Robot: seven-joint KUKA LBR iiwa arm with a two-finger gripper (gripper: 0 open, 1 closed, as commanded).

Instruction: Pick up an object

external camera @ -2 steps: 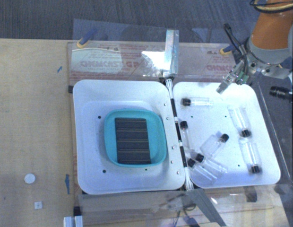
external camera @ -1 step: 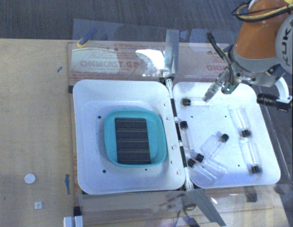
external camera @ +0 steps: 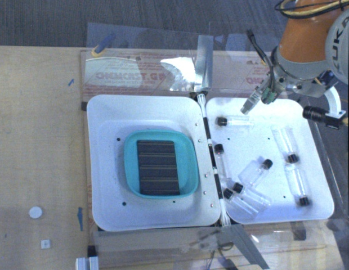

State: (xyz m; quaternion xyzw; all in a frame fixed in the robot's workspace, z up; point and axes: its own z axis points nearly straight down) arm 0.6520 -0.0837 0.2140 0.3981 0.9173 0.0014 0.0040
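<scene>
Gripper (external camera: 249, 104) hangs above right bin's (external camera: 323, 204) far edge, nothing seen between fingers; open or closed, cannot tell. Clear capped vials (external camera: 256, 173) lie scattered flat in right bin (likely pick targets). Left bin (external camera: 101, 201) holds teal tray (external camera: 129, 170) with dark ribbed block (external camera: 158, 167).

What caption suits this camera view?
Robot hand above right bin of clear vials; teal tray in left bin.

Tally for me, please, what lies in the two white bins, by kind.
Clear vials with black caps, right bin: 7, for example one near the top and one at the right.
Teal tray, left bin: 1.
Dark ribbed block in the tray: 1.
Total: 9.
</scene>
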